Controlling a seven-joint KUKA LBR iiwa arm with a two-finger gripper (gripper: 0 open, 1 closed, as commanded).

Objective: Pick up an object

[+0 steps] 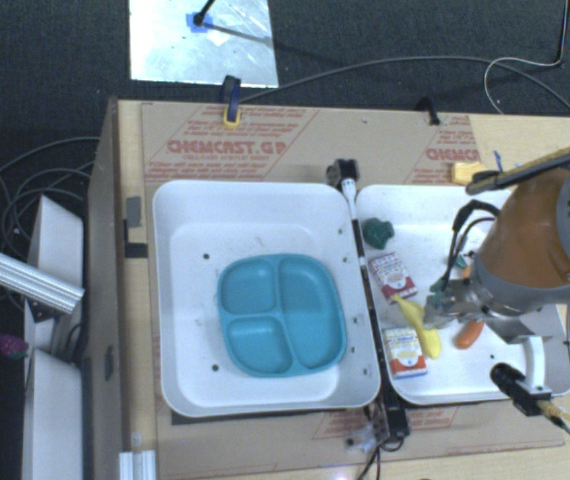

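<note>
At the near edge of the right bin (421, 206), lower centre of frame, a small orange-and-white carton (405, 353) lay flat, close to the wall shared with the left bin (193, 230). Left bin held one blue divided plate (281, 314), sat roughly mid-floor, slightly toward the near side.

Just above the carton: yellow banana (420, 326), lying at a slant, lower end touching or nearly touching the carton. To its right, orange carrot (468, 334), apart from the banana.

Gripper (446, 304) hung low over the gap between banana and carrot, closer to the banana's upper end. Couldn't tell how far open it was or whether it had hold of anything; the wrist blocked the view. Both items looked to be resting on the bin floor.

Further up: red-and-white packet (392, 275) beside the shared wall, then a dark green lump (376, 232) near the bin's upper left corner.

Arm (528, 236) came in from the right edge, orange band over the right half of that bin.

Behind the bins, a cardboard sheet (265, 140) with red print, a yellow-and-black clamp (230, 100) on its far edge. Upper left of frame: a silvery sheet (200, 30) on dark floor.
</note>
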